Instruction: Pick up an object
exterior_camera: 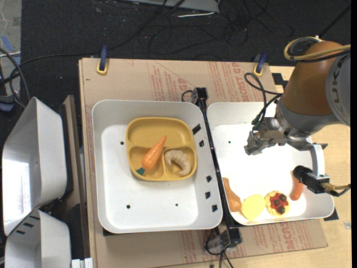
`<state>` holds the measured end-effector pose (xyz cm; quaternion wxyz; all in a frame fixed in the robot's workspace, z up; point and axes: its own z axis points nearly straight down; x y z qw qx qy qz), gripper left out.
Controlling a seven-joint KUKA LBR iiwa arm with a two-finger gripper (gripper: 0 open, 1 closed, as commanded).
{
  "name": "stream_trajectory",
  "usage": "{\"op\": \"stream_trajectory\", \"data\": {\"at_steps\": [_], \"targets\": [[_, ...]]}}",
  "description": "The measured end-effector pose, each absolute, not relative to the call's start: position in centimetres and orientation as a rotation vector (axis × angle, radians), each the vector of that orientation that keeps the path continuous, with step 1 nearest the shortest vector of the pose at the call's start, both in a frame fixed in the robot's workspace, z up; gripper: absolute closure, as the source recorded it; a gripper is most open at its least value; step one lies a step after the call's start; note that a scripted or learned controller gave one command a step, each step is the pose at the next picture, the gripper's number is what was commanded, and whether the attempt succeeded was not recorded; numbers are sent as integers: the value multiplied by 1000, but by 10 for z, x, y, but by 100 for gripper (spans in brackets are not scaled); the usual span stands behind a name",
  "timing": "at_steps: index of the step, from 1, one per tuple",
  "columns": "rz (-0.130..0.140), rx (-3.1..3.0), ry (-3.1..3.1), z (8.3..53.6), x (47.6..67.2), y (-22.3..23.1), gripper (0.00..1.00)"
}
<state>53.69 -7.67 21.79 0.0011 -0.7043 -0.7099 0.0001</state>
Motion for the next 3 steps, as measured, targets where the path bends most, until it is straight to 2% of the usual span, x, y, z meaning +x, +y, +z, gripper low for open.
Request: {"op": "stream_trajectory", "data": {"at_steps": [1, 2, 3], "targets": [[-5, -2213, -2231, 230, 553, -23, 100], [-2, -2210, -2232, 225, 559, 38, 100], [-5, -2212, -2232, 240, 573, 89, 100]]}}
